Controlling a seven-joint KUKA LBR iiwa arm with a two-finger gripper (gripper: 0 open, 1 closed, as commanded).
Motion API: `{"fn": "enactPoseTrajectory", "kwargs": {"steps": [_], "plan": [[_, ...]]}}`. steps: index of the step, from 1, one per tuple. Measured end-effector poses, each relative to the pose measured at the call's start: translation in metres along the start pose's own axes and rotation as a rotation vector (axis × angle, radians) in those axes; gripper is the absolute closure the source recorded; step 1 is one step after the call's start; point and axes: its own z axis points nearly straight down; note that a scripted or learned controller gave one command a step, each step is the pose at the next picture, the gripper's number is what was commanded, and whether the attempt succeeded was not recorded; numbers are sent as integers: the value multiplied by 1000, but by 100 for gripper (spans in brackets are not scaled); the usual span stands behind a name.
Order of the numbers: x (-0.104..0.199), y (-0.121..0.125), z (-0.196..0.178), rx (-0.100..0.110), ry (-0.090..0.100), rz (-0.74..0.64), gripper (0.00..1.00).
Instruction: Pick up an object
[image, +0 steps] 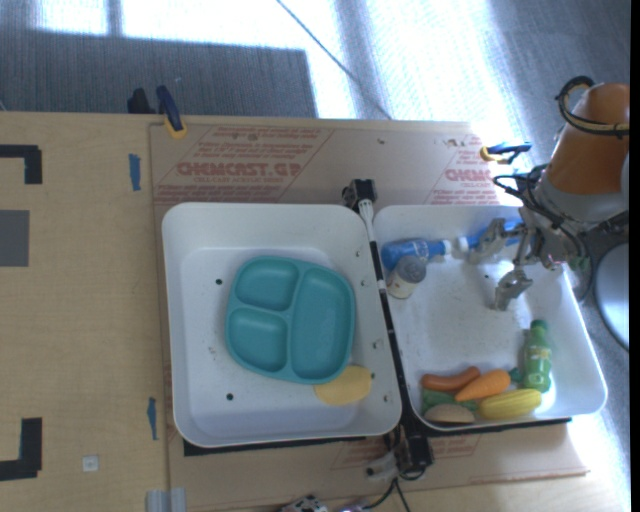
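- The worktop (80, 300) carries two shallow white bins side by side, the left bin (190, 300) and the right bin (580, 330).
- The arm (590, 150), grey with an orange band, reaches in from the right over the far right corner of the right bin.
- The gripper (512, 288) hangs over the far part of the right bin, above bare white floor; nothing shows between its fingers, and whether they are spread or closed cannot be told from this view.
- In the left bin lies a teal divided plate (290, 320) with three compartments, set a little near of the middle.
- A pale yellow piece (343, 388) lies at the plate's near right edge, touching or partly under it.
- In the right bin's far left corner lies a blue and white bottle (412, 250) on its side, with a small grey and cream object (405, 276) just beside it, close to the wall between the bins.
- Along the right wall of the right bin lies a green bottle (537, 354).
- Along the near wall of the right bin sits a cluster of toy food: two orange carrot-like pieces (470, 381), a yellow corn-like piece (510, 403), and a brownish piece (450, 413) over something green.
- The cluster is well apart from the gripper.
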Motion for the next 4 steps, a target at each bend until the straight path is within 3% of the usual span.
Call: {"fn": "enactPoseTrajectory", "kwargs": {"steps": [1, 2, 3, 4], "plan": [[-5, -8, 0, 32, -35, -364, 0], [48, -5, 1, 45, -61, -392, 0], [110, 54, 2, 40, -62, -244, 0], [40, 17, 1, 47, -64, -381, 0]]}}
